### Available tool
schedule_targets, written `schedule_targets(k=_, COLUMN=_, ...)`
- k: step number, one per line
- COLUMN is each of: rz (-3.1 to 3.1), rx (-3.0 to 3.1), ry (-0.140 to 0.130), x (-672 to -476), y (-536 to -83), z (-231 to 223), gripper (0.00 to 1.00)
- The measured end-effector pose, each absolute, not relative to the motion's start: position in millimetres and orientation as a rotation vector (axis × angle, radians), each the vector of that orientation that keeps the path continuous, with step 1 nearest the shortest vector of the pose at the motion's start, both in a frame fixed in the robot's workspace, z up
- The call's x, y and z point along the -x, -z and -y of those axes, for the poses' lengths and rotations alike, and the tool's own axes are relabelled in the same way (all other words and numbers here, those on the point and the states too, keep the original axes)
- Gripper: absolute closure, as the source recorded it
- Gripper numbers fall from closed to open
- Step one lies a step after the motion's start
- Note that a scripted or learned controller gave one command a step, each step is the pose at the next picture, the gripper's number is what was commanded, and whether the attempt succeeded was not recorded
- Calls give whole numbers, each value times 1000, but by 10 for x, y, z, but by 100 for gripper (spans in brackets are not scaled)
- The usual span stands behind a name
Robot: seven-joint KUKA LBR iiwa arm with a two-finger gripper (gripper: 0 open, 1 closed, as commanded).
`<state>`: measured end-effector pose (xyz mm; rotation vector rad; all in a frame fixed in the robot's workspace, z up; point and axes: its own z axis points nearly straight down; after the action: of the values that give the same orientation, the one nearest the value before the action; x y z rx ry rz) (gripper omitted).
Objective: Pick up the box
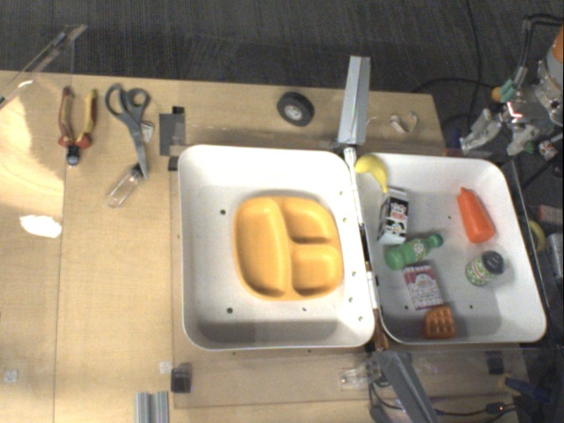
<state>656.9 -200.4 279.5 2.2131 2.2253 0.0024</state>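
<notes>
Two boxes lie in the right bin (520,263). The red-and-white box (423,287) lies flat, well down-frame and to the left of the gripper (513,118), and far apart from it. The black-and-white box (394,218) lies closer to the gripper but still apart from it, down-frame and farther left, near the wall shared with the left bin (207,263).

Between the two boxes lies a green bottle (412,251) on its side. A brown waffle-like piece (439,322) sits just beyond the red-and-white box, on the side away from the gripper. A yellow banana-like piece (374,171) lies left of the gripper, at the right bin's far left corner. An orange bottle-shaped item (476,216) is the object nearest the gripper, just down-frame of it, with a small round can (485,268) farther along the same line.

The gripper hangs outside the right bin, past its far right corner, among cables, with nothing seen in its grasp; how wide it stands cannot be told. The arm (553,60) enters at the frame's right edge.

The left bin, far left of the gripper, holds a yellow compartment tray (286,247). Scissors (132,122), pliers (75,122) and a tape roll (295,108) rest on the bench (88,324).
</notes>
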Motion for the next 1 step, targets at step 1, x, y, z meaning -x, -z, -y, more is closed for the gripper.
schedule_targets(k=1, rz=-2014, rx=-2410, ry=0, x=-6693, y=-1695, z=1803, gripper=0)
